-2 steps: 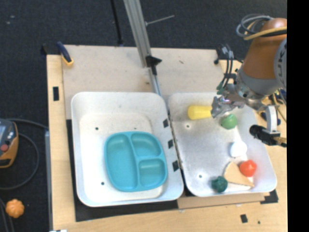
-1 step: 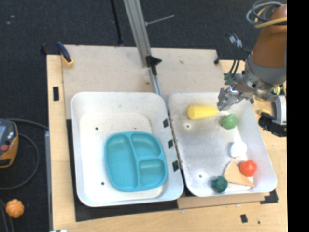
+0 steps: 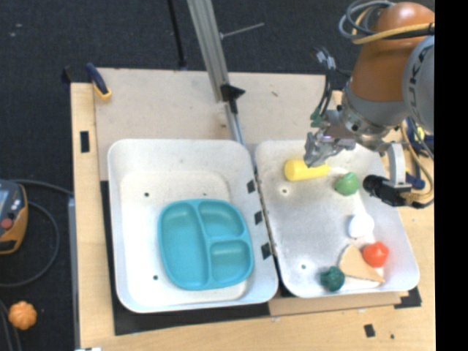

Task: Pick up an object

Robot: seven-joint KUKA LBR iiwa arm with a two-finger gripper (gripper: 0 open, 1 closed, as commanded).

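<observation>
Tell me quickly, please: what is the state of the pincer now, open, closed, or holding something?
Pincer: right above the end of the yellow object in the right bin; open or closed cannot be told.

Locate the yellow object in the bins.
The yellow object lies near the back of the right bin, directly under the hand, left of the green ball.

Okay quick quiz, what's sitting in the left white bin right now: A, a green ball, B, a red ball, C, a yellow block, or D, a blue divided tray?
D: the blue divided tray lies in the left bin, while the yellow, green and red pieces are in the right bin.
</observation>
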